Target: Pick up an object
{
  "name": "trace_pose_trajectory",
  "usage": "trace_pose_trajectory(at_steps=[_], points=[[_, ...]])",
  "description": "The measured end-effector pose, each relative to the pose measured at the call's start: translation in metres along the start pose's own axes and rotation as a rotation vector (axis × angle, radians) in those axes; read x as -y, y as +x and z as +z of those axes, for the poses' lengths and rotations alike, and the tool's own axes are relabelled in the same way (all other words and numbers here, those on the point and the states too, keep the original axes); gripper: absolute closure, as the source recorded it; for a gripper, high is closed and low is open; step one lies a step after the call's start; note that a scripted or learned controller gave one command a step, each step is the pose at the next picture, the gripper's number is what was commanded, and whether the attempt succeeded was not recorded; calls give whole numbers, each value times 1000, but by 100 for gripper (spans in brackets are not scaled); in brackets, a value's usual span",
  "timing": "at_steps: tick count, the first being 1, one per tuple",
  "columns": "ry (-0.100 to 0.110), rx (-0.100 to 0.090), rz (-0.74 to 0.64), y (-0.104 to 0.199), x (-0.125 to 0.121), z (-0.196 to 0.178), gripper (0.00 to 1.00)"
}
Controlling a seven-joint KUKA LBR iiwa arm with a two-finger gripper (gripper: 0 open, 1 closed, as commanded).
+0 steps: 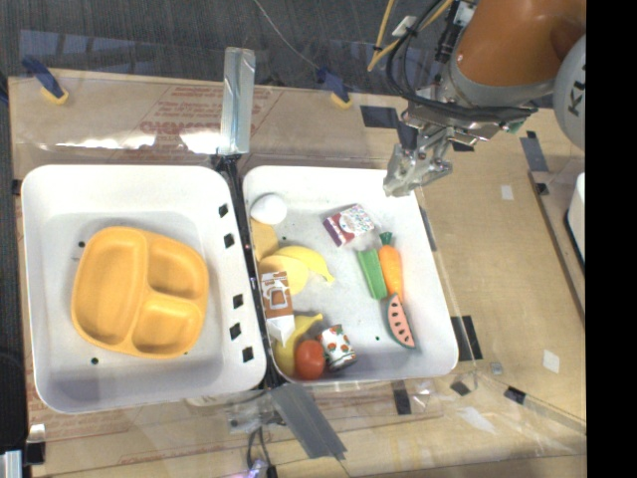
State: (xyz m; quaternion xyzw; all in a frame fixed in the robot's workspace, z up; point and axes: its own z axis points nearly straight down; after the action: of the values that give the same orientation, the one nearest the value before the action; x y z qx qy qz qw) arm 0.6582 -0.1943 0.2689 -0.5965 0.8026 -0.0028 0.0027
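On the worktop (pixel 498 267) two shallow white bins sit side by side, and above the far right corner of the right bin (pixel 438 317) hangs the grey arm (pixel 518 28) with its orange band, reaching in from the right. The left bin (pixel 40 217) carries a yellow divided tray (pixel 139 289) and nothing else. The right bin holds the small things: a banana (pixel 299 264) near the middle with a second yellow piece (pixel 284 335) below it, a slim brown packet (pixel 276 295) along the left wall, a green vegetable (pixel 372 273) with a carrot (pixel 390 265) just beside it, both lying lengthwise toward the near side, a watermelon slice (pixel 399 321) below them, a red-and-white packet (pixel 347 224), a small printed can (pixel 337 348) touching a red tomato (pixel 310 359), and a white ball (pixel 268 208) in the far left corner. The hand (pixel 408 179) is at the bin's far rim, apart from everything; nothing shows between its fingers, and whether they are spread or closed I cannot tell. No object is yet chosen or lifted. The nearest candidates, the packet and the carrot, lie below and left of the hand in the view, so the coming move looks like a short reach inward and down.
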Motion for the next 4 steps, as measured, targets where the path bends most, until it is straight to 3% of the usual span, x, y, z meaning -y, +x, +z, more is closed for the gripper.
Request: trace_pose_trajectory(at_steps=[1, 2, 3, 4], points=[[-12, 2, -63, -45, -16, 72, 100], [-5, 1, -342, 12, 2, 40, 100], [-12, 4, -466, -17, -13, 98, 100], [-11, 7, -1029, 0, -13, 125, 100]])
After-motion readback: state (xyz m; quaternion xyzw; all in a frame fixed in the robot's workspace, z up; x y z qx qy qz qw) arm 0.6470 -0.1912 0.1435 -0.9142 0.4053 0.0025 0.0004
